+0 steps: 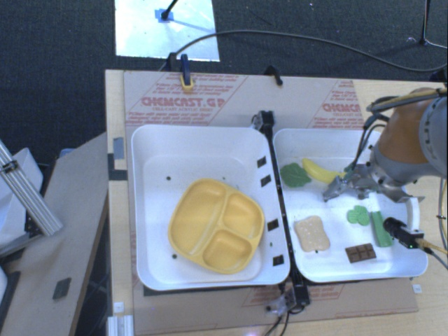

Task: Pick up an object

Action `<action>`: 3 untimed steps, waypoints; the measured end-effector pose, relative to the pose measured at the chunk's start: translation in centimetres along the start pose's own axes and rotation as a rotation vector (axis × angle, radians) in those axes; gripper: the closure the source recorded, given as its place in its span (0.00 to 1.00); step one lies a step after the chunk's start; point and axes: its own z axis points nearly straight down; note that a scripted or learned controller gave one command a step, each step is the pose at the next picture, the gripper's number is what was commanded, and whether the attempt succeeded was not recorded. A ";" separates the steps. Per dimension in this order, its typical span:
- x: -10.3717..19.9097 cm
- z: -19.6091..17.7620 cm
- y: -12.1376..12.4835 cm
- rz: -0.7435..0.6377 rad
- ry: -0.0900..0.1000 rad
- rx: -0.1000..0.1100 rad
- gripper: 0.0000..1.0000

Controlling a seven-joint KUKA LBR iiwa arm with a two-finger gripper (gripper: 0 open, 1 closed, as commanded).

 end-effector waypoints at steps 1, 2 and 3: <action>-0.1 -1.3 0.2 -0.001 -0.002 -0.006 1.00; 0.6 -6.0 0.2 -0.003 -0.002 -0.008 1.00; 0.7 -10.5 0.4 -0.003 -0.002 -0.008 1.00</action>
